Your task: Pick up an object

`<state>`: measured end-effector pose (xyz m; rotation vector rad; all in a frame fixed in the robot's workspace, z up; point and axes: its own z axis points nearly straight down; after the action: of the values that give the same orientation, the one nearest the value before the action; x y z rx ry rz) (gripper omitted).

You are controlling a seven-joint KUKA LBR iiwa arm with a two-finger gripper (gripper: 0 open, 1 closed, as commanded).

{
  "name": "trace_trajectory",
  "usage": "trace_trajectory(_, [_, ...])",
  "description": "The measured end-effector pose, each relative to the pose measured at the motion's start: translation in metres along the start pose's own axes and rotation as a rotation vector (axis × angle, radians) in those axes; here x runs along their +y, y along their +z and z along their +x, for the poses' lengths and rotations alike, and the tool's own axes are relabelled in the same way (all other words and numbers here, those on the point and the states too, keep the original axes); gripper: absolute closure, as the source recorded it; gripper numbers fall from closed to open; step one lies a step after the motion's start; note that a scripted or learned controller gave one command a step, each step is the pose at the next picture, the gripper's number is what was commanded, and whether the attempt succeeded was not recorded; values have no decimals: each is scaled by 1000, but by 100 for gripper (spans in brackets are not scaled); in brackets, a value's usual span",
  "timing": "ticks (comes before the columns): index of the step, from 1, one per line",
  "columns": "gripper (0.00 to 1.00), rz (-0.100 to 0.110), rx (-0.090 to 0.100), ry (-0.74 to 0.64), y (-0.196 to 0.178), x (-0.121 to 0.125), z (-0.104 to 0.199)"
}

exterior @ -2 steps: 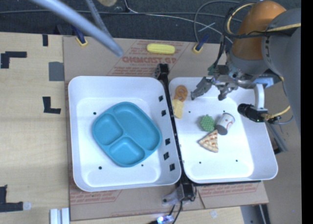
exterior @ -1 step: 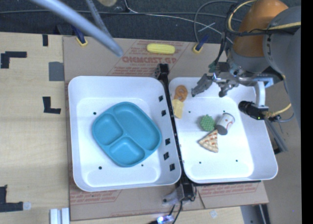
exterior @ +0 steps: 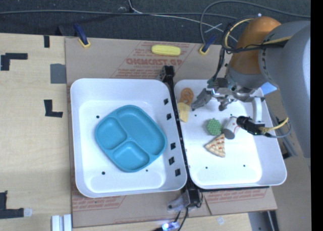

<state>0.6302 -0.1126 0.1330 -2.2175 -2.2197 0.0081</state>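
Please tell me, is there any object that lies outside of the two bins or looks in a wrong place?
Yes. A yellow banana-like toy lies on the cardboard behind the bins, outside both. The other small items, such as the pizza slice and the green piece, lie inside the right bin. The blue tray sits flat in the left bin.

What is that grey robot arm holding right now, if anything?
Nothing. The gripper hangs open above the right white bin, with nothing between its fingers. The green bumpy toy and the triangular pizza-slice toy lie in the bin below it.
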Motion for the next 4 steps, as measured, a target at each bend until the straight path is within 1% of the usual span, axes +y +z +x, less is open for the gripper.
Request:
trace_trajectory(1, [0, -6, -2, -1, 51, 0, 1])
trace_trajectory(2, [100, -8, -1, -2, 37, 1, 1])
trace_trajectory(3, [100, -10, 1, -1, -23, -3, 6])
trace_trajectory(4, [100, -9, 0, 0, -71, 0, -2])
